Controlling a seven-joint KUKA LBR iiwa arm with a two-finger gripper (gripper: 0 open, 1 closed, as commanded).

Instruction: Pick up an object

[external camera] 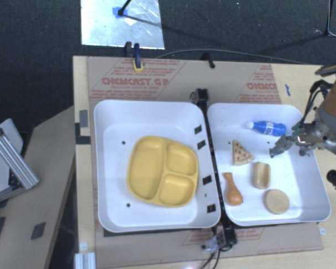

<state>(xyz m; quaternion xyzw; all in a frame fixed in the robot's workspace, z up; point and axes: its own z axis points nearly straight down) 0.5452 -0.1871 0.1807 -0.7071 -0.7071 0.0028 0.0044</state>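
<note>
- Far L of the hand: L bin [109,167] on the desk [56,150], w/ a yellow divided tray [162,171] lying flat in it, three compartments, nothing in them.
- Divider [208,161] btwn the bins: dark strip w/ black clips, well L of the hand.
- R bin [313,203] holds all the loose items; the hand hangs over its upper R part.
- Pizza-slice toy [241,153]: L of the hand, near the bin's middle, lying flat, apart from the rest.
- Drumstick toy [232,189]: L and toward the front edge from the hand, near the divider.
- Blue bottle [268,128]: on its side, white cap pointing L, just up-left of the hand, near but not touching. Closest item.
- Bread-roll toy [261,175]: below-left of the hand, upright-ish oblong, clear gap.
- Round biscuit-like disc [276,201]: further toward the front, just beside the roll, well below the hand.
- Nothing stands btwn the hand and the bottle or the roll; bare bin floor under it.
- Hand [294,144]: dark fingers [280,146] spread apart, pointing L/down over bare white floor; nothing btwn them, touching no item as far as visible.
</note>
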